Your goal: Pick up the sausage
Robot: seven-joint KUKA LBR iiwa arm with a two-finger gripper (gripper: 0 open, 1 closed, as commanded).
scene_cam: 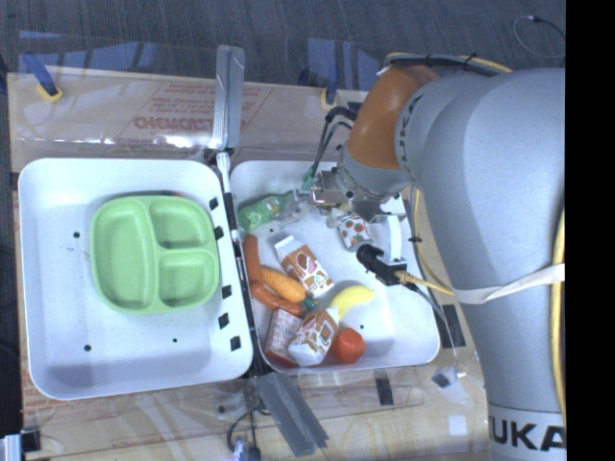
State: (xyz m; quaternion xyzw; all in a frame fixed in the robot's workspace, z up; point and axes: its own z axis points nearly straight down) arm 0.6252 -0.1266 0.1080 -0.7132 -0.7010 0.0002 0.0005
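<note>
**Big grey arm leans over the toy food bin**

The big grey arm comes in from the right and bends down over the right bin; its orange band sits high above the back of that bin; the gripper is low near the bin's far side, but the wrist covers it, so I cannot tell how it is set.

The sausage is a long reddish stick lying along the left wall of the right bin, close to the middle divider; nothing is touching it from above; an orange carrot lies right beside it, slanting toward the front.

Near the carrot is a small carton with a picture on it; a yellow banana and a red tomato sit toward the front; something green lies at the back left, near the gripper.

The left bin holds a green tray with three sections.
</note>
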